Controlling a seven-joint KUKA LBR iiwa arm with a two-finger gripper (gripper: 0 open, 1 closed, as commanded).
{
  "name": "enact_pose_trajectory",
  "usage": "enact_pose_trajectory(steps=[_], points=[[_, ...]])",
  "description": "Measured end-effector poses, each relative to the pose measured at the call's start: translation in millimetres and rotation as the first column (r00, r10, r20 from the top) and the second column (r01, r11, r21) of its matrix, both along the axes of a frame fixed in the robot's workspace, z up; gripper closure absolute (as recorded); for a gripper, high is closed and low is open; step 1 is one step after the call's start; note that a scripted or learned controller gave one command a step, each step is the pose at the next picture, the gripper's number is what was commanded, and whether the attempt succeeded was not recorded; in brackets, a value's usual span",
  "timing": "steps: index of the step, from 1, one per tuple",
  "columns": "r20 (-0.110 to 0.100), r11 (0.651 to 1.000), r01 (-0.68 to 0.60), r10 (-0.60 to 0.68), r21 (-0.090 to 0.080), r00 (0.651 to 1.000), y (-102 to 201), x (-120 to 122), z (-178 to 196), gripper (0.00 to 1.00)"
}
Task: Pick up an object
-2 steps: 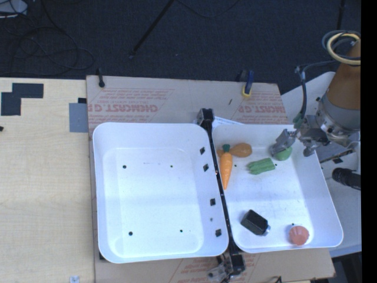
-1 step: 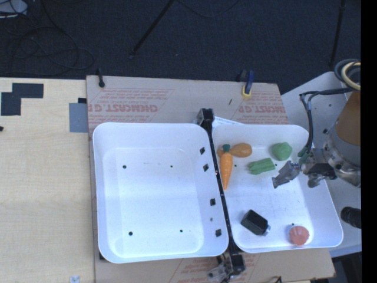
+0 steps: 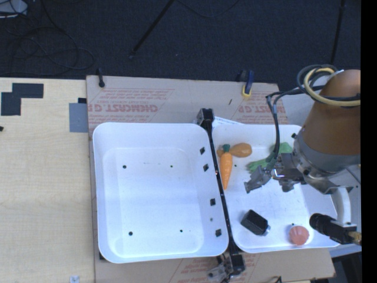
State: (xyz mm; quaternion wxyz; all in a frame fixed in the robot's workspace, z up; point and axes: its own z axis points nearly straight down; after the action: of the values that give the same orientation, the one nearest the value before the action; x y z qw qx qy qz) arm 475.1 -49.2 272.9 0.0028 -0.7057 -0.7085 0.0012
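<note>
1. A dark floor (image 3: 224, 34) strewn with thin cables (image 3: 65, 52) lies beyond the counter's far edge.
2. The pale wooden counter (image 3: 41, 187) carries a printed cardboard sheet (image 3: 147, 102).
3. Dark rectangular patches (image 3: 23, 96) mark its left part.

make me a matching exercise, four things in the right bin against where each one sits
Things
1. carrot
2. black block
3. pink ball
4. green item

Places
A. lower right corner of the right bin, as the camera sees it
B. upper part of the bin, partly hidden by the arm
C. lying along the divider between the bins
D. below the claw in the view, near the bin's lower edge

Pairs: 1-C, 2-D, 3-A, 4-B
</note>
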Motion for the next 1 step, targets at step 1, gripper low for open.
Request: enact_pose_trajectory(steps=[1], points=[[0.007, 1.000, 0.005, -0.005, -0.004, 1.000, -59.1, 68.9, -4.3, 0.00]])
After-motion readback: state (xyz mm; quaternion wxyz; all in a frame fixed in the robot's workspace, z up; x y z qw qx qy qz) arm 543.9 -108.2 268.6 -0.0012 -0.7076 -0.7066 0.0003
